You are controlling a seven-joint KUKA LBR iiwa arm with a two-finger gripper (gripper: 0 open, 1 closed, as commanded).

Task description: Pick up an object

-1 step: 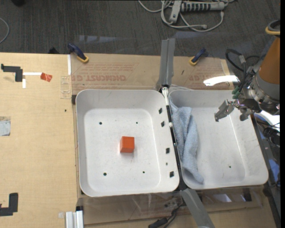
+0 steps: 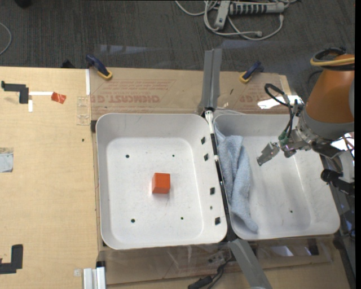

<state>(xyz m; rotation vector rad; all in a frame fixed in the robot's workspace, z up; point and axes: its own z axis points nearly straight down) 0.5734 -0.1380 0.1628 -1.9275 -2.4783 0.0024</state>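
Note:
An orange-red cube [image 2: 161, 183] rests near the middle of the left white bin [image 2: 113, 169]. A light blue cloth [image 2: 237, 175] lies crumpled along the left wall of the right white bin [image 2: 304, 220]. My gripper [image 2: 265, 156] hangs over the right bin's upper middle, just right of the cloth and apart from it. It points left and down from the orange-banded wrist [image 2: 333, 90]. Nothing shows in its grasp.
A raised divider [image 2: 217, 169] separates the two bins. Cardboard [image 2: 152, 93] held by clamps [image 2: 98, 65] lies behind them. The wooden bench top [image 2: 45, 169] stretches to the left, with a small red piece [image 2: 58, 97] on it. Cables [image 2: 242, 17] lie on the floor at the back.

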